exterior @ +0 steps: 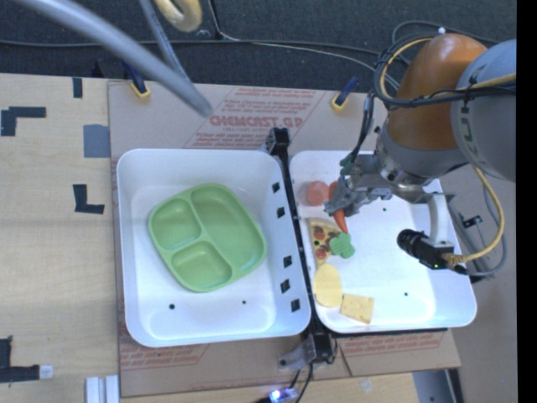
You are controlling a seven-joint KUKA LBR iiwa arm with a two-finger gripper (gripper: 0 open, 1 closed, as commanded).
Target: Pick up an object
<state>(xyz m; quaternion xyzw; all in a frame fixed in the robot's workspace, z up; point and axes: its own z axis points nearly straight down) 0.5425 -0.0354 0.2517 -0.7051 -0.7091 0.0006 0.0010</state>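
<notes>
Orange and green, the small toy carrot (340, 222) lies in the right bin (419, 309) directly under the gripper (351, 198), nothing visibly lifted yet, the fingers' state impossible to tell.

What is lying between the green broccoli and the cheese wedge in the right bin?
A pale yellow oval piece lies between the broccoli and the cheese, as the camera view shows.

arm: reaches in from right | end effector (342, 211): low, pointing left
</notes>
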